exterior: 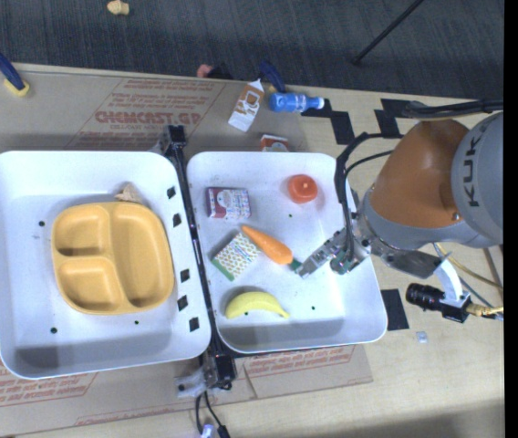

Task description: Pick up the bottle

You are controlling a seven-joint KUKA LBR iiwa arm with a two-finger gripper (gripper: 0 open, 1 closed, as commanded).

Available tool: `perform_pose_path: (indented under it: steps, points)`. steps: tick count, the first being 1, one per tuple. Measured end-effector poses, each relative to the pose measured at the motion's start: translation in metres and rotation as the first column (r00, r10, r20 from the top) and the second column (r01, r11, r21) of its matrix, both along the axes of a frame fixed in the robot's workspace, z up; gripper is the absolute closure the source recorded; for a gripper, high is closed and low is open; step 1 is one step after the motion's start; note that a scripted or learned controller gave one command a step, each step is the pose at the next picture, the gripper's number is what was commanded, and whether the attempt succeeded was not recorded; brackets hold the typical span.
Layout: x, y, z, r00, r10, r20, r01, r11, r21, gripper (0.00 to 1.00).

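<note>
Gripper (318,261) of mine hangs low over the right bin (368,310), toward its 3 o'clock wall, and whether it is open or closed I cannot tell at this slant. Nothing shows between its tips.

Just at its 9 o'clock lies the carrot (267,245), smooth and tapered, touching a speckled packet (235,255). At 7 o'clock sits the banana (255,306), curved and matte. At 12 o'clock is a small orange knob (302,188); at 10 o'clock a flat red carton (228,203).

The bottle (294,103) is not in either bin: it lies on its side on the bench beyond the right bin's far rim, well apart from me at 12 o'clock. It looks like small blue plastic, so I judge it light, stiff and slick, likely to roll. I would close across the body's middle, square to its long axis.

The left bin (4,245) holds a glossy yellow divided plate (113,255).
</note>
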State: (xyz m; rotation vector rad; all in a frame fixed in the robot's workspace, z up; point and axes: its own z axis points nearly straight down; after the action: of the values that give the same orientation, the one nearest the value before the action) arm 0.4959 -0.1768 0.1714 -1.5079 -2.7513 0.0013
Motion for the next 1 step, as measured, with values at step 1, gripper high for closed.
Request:
perform_pose_path:
  steps: [1]
  points:
    - [-0.0193,-0.0347,0.0284,1.0,0.012,0.003,-0.012,1.0,-0.002,1.0]
